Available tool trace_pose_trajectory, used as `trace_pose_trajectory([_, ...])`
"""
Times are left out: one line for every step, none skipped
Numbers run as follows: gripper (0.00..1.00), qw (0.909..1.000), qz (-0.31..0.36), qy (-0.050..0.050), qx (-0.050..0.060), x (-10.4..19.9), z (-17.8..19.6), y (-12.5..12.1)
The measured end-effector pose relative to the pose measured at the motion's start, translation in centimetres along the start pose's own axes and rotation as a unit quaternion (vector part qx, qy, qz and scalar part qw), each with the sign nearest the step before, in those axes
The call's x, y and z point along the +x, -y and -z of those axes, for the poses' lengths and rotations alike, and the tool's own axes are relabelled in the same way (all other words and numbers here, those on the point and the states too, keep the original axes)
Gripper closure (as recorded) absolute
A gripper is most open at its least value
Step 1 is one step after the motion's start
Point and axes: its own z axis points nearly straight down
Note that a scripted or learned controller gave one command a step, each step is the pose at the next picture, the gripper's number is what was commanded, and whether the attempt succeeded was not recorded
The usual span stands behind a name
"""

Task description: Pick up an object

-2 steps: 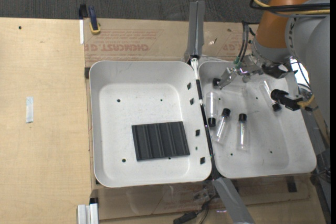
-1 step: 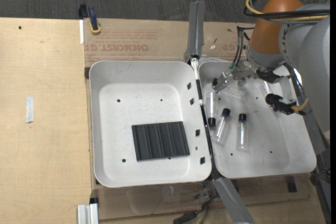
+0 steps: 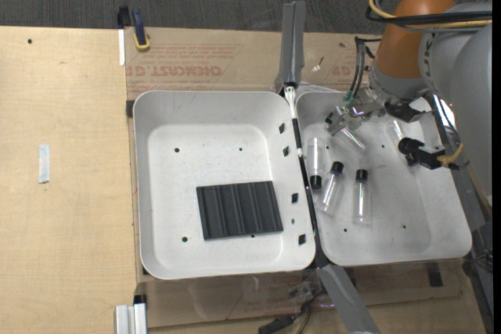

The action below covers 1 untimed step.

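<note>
clear plastic vials [image 3: 337, 182] lie loose in the right bin [image 3: 438, 246]; the jaws [image 3: 350, 115], at 12 o'clock over them, spread unclear.

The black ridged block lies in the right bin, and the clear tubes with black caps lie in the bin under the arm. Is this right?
Not quite. The camera view shows the black ridged block in the left bin, not the right one. The clear tubes with black caps do lie in the right bin, under the arm.
</note>
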Motion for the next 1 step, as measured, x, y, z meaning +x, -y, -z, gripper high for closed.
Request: trace_pose_trajectory([1.00, 0.9985, -0.055, 0.000, -0.001, 4.42, 12.31, -1.19])
